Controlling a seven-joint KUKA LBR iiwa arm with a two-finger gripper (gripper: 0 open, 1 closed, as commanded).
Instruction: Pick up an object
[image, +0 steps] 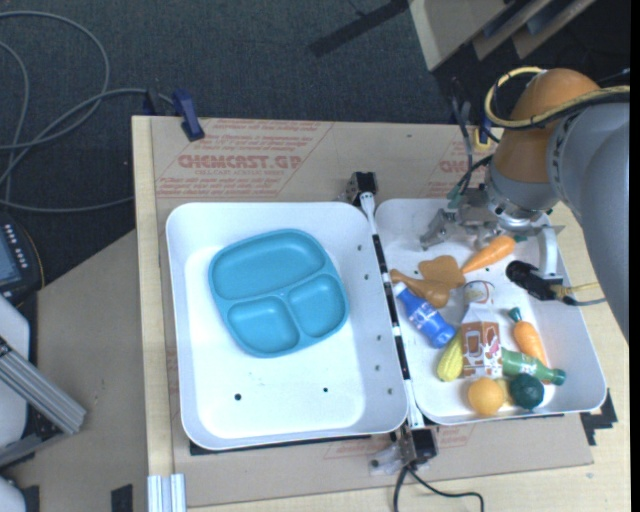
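Orange (487, 396) nearest; claw (480, 222) low over right bin (580, 340).

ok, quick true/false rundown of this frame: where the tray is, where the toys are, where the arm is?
1. The blue tray lies in the left bin. True.
2. The blue tray has three compartments. True.
3. The toy carrots lie in the left bin. False: both carrots are in the right bin.
4. The gripper is over the left bin. False: it is at the far end of the right bin.
5. A blue bottle lies in the right bin near the divider. True.
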